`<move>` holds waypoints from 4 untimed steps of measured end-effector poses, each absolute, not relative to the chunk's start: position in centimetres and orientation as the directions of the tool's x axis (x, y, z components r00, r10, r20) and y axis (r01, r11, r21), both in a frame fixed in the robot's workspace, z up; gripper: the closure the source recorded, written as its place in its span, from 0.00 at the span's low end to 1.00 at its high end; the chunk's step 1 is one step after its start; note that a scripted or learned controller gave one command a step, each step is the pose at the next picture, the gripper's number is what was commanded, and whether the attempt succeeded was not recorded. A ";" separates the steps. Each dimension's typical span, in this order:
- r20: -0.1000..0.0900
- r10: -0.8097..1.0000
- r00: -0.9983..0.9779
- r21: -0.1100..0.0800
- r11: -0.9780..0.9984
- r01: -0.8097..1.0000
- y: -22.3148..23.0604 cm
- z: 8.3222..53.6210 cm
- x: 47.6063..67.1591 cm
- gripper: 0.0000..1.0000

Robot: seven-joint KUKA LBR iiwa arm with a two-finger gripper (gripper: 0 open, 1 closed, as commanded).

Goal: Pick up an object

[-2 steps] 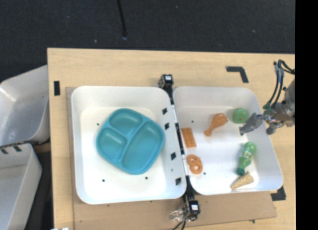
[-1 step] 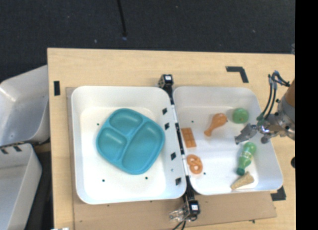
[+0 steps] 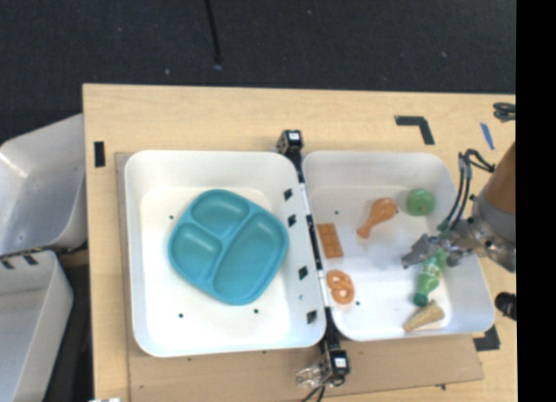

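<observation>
The right bin [image 3: 365, 170] holds several small objects: an orange drumstick [image 3: 377, 215], a green ball [image 3: 420, 201], an orange-brown cracker [image 3: 329, 240], a pretzel [image 3: 340, 286], a green bottle-like piece [image 3: 429, 276] and a tan cone [image 3: 424, 315]. My gripper [image 3: 427, 251] reaches in from the right, low over the right bin, right above the top end of the green bottle-like piece. Its grey fingers [image 3: 415, 253] point left. Whether anything sits between them I cannot make out.
The left bin [image 3: 148, 322] carries a blue divided plate [image 3: 228, 246]. The arm's wrist [image 3: 497, 209] stands over the right bin's right rim. Clips [image 3: 289, 141] mark the seam between the bins. A white container [image 3: 35, 192] sits off the bench's left side.
</observation>
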State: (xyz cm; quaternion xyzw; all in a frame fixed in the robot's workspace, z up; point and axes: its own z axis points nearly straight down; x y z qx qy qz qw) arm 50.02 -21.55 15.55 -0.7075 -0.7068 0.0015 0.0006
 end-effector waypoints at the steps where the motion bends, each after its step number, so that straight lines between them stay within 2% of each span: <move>1: -0.016 1.000 0.005 0.016 -0.004 1.000 -22.2 11.1 50.4 0.00; 2: -0.024 1.000 0.009 0.034 -0.008 0.999 -22.5 12.7 50.8 1.00; 3: -0.002 1.000 -0.003 0.005 0.003 1.000 -22.7 17.8 52.0 1.00; 4: -0.003 1.000 -0.003 0.008 0.003 1.000 -22.7 24.3 52.2 1.00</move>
